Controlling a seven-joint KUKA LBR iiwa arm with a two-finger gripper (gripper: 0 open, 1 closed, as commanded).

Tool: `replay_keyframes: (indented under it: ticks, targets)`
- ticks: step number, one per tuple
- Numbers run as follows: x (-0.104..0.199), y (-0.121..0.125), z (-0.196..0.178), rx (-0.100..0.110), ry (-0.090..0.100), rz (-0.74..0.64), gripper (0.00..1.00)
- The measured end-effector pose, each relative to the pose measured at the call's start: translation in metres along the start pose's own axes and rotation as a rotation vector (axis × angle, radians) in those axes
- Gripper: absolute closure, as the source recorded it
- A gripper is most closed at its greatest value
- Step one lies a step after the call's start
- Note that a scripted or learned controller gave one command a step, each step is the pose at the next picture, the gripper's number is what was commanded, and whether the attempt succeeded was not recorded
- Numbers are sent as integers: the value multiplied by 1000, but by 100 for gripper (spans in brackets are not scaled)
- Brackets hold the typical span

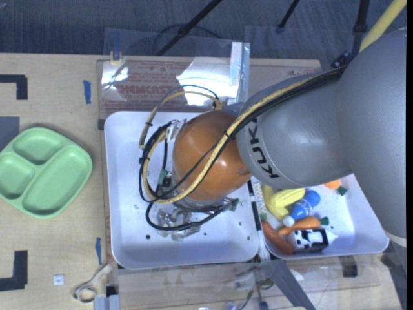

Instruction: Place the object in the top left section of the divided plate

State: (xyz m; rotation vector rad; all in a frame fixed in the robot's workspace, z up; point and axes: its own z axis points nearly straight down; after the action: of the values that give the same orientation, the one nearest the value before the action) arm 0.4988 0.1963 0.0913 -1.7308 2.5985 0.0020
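Observation:
A green divided plate (44,171) lies on the wooden bench at the left, outside the bins. The grey arm reaches from the right over the left white bin (122,173), its orange band covering the bin's middle. My gripper (175,223) points down near the bin's front, under the wrist and cables, and its fingers are hidden from this angle. Several toys sit in the right bin: a yellow piece (284,200), a blue piece (303,206), an orange carrot shape (303,223) and a black-and-white piece (311,238).
The right white bin (361,231) is half hidden by the arm. A clear plastic sheet (174,76) lies behind the left bin. Black tape marks and blue tape bits dot the wooden bench on the left.

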Motion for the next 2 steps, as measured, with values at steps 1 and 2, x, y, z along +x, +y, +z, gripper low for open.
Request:
replay_keyframes:
  ticks: [1,2]
  targets:
    - [-30,-13,1,-3,8,8,100]
    - [-25,-3,0,2,3,186,100]
